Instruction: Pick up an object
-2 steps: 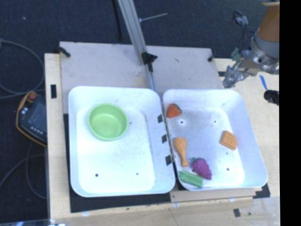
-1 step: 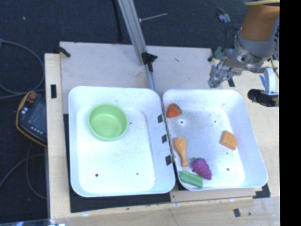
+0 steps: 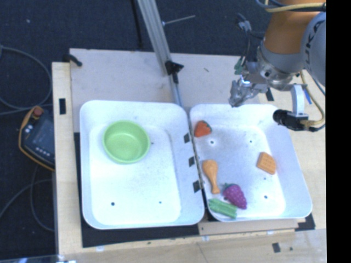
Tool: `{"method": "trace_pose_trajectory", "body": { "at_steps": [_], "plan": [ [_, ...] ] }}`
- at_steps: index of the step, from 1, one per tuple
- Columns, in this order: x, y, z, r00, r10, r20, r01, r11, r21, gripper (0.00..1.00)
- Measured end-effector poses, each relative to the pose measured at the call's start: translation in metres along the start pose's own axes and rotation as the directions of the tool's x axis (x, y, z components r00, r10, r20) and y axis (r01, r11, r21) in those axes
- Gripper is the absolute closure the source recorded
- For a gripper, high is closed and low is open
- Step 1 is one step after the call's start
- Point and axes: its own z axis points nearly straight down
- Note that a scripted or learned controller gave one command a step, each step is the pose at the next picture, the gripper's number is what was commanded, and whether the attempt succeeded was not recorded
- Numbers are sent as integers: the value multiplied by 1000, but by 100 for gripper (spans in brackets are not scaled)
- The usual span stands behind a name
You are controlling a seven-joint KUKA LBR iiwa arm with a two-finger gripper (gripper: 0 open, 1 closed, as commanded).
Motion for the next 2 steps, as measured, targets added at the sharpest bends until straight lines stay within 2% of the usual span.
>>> {"method": "trace_pose_trajectory", "body": {
  "at_steps": [1,2],
  "plan": [
    [44,-2,14,1000,0,0,0,1000,0,100],
    [92,-17,14,1000,-1,-1,1,1000,0,100]
  ]
}}
